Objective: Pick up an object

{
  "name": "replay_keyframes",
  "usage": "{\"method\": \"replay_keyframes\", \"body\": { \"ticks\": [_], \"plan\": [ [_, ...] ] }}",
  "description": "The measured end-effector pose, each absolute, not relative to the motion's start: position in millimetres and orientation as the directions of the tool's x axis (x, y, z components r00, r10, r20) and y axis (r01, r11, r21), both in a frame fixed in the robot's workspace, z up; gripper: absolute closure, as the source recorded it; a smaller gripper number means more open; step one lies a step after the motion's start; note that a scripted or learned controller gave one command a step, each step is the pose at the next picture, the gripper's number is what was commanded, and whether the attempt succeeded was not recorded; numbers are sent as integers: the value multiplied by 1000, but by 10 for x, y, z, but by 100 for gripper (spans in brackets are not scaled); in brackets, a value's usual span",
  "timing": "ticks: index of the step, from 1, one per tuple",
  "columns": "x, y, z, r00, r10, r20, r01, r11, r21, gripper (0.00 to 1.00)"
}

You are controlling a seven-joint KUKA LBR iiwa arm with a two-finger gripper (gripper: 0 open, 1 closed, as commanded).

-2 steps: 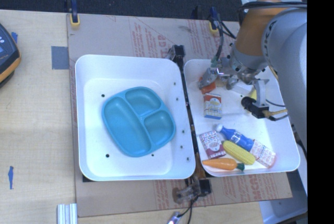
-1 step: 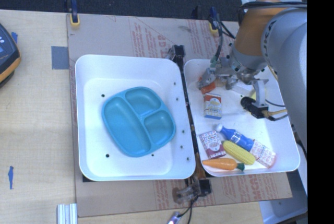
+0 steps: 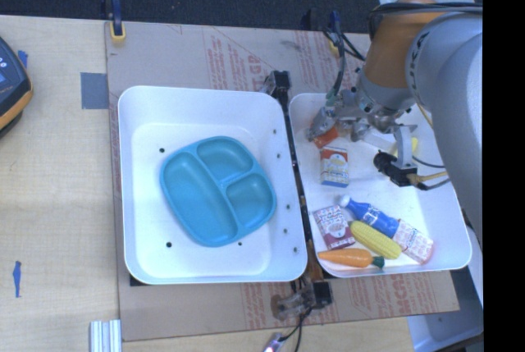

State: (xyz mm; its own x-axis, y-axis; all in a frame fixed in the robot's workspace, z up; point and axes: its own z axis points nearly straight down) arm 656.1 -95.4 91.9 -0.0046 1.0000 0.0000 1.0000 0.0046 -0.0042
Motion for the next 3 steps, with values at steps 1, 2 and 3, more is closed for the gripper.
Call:
{"method": "replay_keyframes", "body": {
  "ticks": [1, 2, 3],
  "plan": [
    [6560, -931, 919, -5, 1000, 0, 1000, 5, -4, 0],
    [6561, -933, 920, -5, 1000, 0, 1000, 5, -4, 0],
    [6560, -925, 919, -5, 1000, 0, 1000, 5, -5, 0]
  ]
}}
